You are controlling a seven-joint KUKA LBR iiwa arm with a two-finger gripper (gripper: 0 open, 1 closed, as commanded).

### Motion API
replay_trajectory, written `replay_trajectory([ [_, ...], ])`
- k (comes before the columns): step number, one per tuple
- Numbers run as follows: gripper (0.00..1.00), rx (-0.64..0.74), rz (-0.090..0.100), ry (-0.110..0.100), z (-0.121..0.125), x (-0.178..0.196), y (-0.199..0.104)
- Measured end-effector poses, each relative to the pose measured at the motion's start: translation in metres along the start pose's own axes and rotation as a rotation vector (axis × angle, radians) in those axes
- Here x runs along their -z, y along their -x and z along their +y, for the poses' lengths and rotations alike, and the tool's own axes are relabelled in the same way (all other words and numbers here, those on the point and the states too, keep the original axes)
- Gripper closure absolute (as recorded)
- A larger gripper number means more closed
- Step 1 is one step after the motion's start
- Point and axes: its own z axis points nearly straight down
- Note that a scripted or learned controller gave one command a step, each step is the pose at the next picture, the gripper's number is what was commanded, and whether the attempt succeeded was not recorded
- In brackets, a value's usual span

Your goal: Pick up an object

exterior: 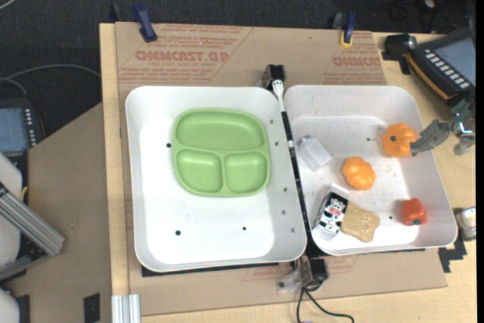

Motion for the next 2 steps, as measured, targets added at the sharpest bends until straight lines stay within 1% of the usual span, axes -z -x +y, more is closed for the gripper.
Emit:
replay_trajectory([
  [1,0.0,-0.002,0.005,-0.012,-0.017,-0.138,0.009],
  [2,0.0,0.008,0.004,-0.004,0.035,-0.196,-0.056],
])
